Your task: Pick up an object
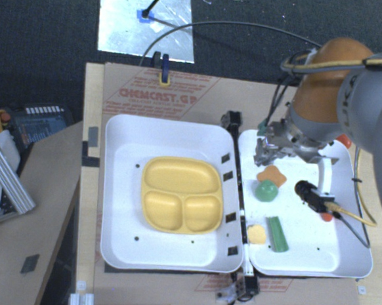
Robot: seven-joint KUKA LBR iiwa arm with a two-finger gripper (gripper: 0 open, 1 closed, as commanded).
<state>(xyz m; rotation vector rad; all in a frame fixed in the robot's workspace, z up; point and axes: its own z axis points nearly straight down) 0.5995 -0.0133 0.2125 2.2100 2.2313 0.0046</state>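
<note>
hand (268, 154): metallic, over the right bin (347, 259), grip state impossible to tell
orange piece (272, 175): flat, lobed
green ball (265, 190): round

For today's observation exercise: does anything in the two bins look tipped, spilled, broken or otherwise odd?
Nothing stands out. The yellow tray lies flat in the left bin; the orange piece, green ball, green block and yellow piece lie apart in the right bin.

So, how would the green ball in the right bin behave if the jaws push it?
The green ball looks round, so it would probably roll across the right bin. It touches the orange piece, which may block it. It seems small, likely light.
</note>
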